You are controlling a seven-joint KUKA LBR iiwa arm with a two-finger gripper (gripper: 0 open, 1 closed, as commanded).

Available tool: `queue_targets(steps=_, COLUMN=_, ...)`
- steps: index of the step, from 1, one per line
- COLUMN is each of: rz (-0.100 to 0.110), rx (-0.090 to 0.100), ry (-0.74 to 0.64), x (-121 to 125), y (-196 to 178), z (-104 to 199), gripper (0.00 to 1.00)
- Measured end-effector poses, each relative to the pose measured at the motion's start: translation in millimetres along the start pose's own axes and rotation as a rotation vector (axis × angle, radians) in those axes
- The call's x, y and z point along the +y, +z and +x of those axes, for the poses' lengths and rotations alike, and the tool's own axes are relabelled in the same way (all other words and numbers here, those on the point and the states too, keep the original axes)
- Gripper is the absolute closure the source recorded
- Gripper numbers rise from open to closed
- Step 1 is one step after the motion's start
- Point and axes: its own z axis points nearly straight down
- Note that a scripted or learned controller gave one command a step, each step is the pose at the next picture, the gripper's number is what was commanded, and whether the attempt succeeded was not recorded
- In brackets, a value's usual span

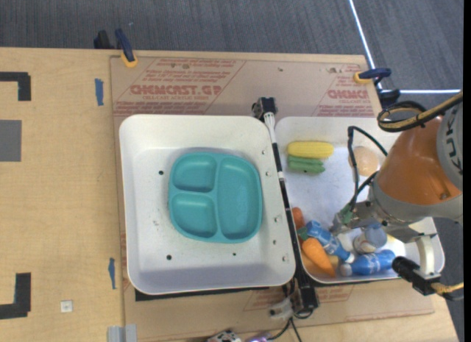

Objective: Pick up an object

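Note:
The right bin [327, 190] holds several small objects. A yellow corn cob [310, 148] lies on a green piece [305, 164] at the back. A pale peach round object [365, 160] sits beside the arm. At the front lie an orange carrot [317, 256], a small red-orange piece [297, 218], a blue crumpled item [319, 232] and a blue bottle [369, 263]. My gripper [356, 232] is low in the bin's front right, just above the blue objects. The orange band of the arm [416, 171] hides part of the bin behind it.
The left bin [140, 186] bears a teal divided plate [216, 195] in its middle. A black clamp [264, 107] sits at the back between the bins. Cables [401, 112] loop by the arm at the right. Cardboard lies under both bins.

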Motion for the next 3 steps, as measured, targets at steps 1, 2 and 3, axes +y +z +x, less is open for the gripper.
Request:
queue_targets(steps=1, rz=0.005, rx=0.001, ry=-0.13, x=-1, y=10, z=5, gripper=1.0)
queue_targets(steps=2, rz=0.004, rx=0.004, ry=-0.608, x=7, y=-88, z=59, gripper=1.0)
queue_targets(steps=3, rz=0.006, rx=0.003, ry=-0.244, x=50, y=-88, z=101, gripper=1.0)
